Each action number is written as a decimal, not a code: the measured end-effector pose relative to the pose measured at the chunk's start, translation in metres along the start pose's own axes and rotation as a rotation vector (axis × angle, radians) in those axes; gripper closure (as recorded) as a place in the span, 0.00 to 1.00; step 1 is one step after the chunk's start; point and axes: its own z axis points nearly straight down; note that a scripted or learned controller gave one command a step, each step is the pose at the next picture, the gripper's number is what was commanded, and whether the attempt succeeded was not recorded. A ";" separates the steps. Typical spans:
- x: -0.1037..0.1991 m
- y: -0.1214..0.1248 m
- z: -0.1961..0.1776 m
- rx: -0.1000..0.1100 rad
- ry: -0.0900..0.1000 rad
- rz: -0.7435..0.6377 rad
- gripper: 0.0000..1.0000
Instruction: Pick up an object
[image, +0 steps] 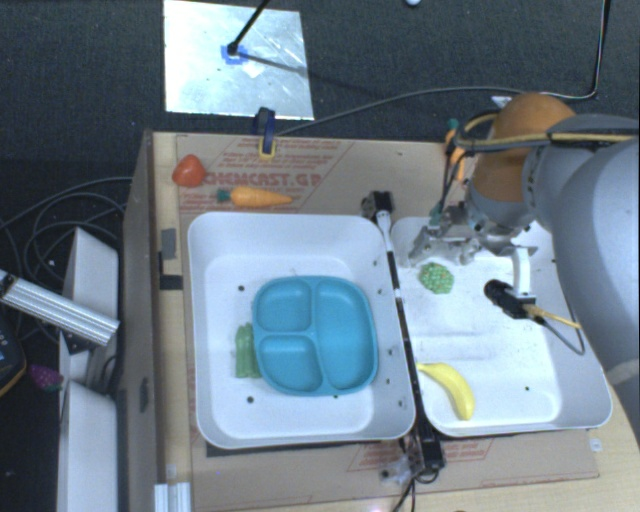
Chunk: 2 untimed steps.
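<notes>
My gripper (440, 250) hangs low over the far left part of the right bin (500, 350). A small green knobbly ball (436, 277) lies directly below its metal fingers, close to them; whether they touch it I cannot tell. A yellow banana (450, 388) lies near the front left of the same bin. In the left bin (225, 260) sits a blue divided plate (314, 334) with a green piece (244, 352) beside its left edge.
A toy carrot (252, 197) and a red-orange toy fruit (188, 171) lie on the cardboard behind the left bin. The divider between the bins runs just left of the gripper. Cables and grey boxes sit off the bench at the left.
</notes>
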 end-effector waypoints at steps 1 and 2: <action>-0.002 -0.014 0.001 0.001 0.000 0.003 0.00; -0.006 0.000 0.000 0.000 0.000 0.001 0.00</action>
